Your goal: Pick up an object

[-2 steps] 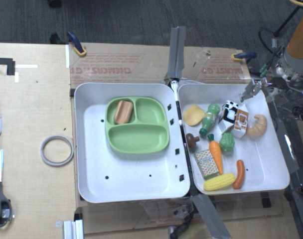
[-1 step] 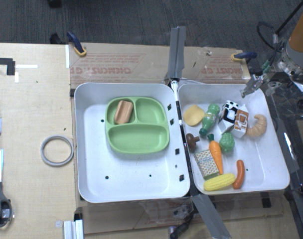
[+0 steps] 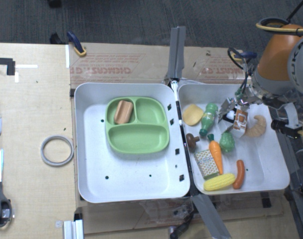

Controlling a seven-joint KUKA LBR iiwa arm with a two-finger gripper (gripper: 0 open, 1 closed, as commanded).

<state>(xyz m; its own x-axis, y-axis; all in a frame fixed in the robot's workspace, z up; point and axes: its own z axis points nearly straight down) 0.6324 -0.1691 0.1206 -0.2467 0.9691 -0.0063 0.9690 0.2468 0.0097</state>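
Above two white bins on a workbench, a grey KUKA arm with an orange band (image 3: pixel 281 51) reaches in from the right, its gripper (image 3: pixel 230 109) hovering low over the right bin (image 3: pixel 271 176). How wide it stands cannot be told from this angle, and nothing shows clearly between its tips. Just beside it stands a small brown-and-white carton (image 3: pixel 240 120), with a pale croissant (image 3: pixel 257 125) to its right and a green bottle (image 3: pixel 208 117) to its left. Elsewhere in that bin lie a yellow lemon-like piece (image 3: pixel 193 114), a green leafy vegetable (image 3: pixel 227 142), a carrot (image 3: pixel 216 156), a small brown mushroom-like item (image 3: pixel 192 141), a patterned packet (image 3: pixel 207 163), a corn cob (image 3: pixel 219 182) and a red sausage (image 3: pixel 239 174). The left bin (image 3: pixel 126 180) holds a green divided plate (image 3: pixel 139 138), a bread roll (image 3: pixel 123 112) resting in its upper left compartment. On the bench to the left lie a grey ring (image 3: pixel 57 150) and scissors (image 3: pixel 1 205).
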